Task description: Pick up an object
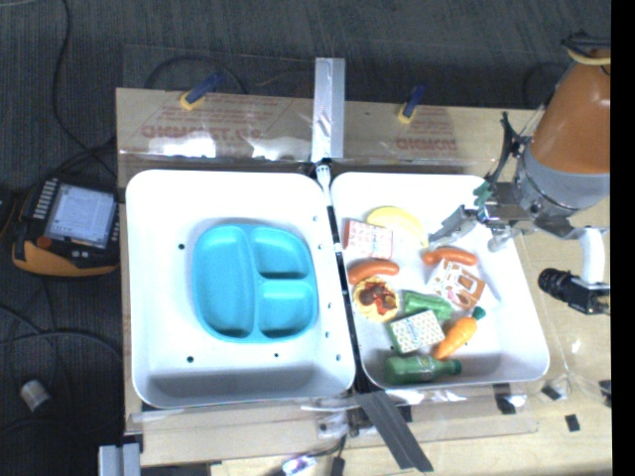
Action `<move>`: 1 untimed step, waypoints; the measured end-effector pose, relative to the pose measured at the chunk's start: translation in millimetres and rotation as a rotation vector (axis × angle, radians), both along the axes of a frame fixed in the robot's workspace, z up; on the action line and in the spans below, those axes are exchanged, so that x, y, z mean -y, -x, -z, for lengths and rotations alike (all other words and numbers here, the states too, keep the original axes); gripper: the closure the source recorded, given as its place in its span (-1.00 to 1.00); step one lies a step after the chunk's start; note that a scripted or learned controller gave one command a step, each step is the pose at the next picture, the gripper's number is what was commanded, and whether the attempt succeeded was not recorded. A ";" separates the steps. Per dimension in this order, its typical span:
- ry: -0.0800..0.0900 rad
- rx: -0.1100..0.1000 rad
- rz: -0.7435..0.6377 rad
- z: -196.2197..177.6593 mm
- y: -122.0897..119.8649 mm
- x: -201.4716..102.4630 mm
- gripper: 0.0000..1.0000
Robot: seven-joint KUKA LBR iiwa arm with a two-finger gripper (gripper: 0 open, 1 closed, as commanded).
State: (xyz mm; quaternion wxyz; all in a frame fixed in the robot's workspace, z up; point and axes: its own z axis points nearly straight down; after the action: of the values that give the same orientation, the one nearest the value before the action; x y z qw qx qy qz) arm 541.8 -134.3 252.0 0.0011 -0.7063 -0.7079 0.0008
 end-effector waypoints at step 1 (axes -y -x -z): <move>0.002 0.001 -0.095 54.4 -53.1 17.2 -1.00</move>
State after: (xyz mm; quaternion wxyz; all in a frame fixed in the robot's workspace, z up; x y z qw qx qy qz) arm 594.9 -151.5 197.6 0.0003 -0.6720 -0.7406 0.0013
